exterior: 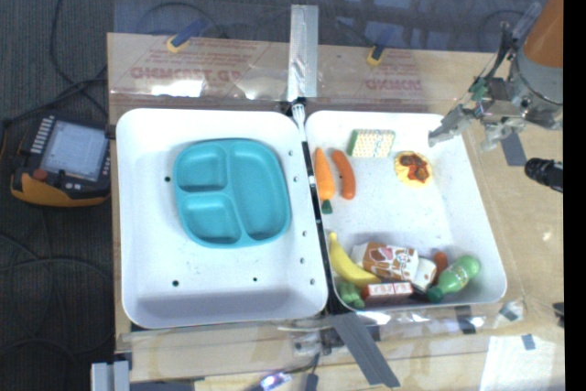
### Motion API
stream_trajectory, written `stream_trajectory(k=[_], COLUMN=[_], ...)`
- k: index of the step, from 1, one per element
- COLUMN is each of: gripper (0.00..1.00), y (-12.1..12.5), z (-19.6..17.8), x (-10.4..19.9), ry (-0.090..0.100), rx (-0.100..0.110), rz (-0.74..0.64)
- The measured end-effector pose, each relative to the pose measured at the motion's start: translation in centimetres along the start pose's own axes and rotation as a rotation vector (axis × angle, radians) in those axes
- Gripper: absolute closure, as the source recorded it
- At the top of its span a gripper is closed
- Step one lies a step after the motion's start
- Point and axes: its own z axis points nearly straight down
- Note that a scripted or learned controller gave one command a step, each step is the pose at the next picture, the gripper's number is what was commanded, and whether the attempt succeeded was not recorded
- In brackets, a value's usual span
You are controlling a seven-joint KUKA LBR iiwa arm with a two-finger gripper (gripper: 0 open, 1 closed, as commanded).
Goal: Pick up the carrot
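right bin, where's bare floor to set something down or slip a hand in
Bare floor in the right bin: its middle, between the carrot and sausage on the left and the right wall, below the pizza slice. Crowded along the near edge: banana, carton, green bottle.

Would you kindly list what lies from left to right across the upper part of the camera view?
Teal divided plate → carrot → sausage → pale waffle square → small pizza piece → hand.
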Motion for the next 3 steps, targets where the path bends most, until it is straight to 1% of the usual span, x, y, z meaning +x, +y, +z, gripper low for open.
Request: stream_trajectory(k=[1,2,3], gripper=[0.0,0.0,0.0], y=[-0.4,-0.7,2.8], z=[-3.2,6.7,1.5], x=[4.7,10.1,5.2], ry=[0.0,0.002,0.001], rx=[-0.001,0.003,-0.001], rz=[-0.176,0.002,-0.089])
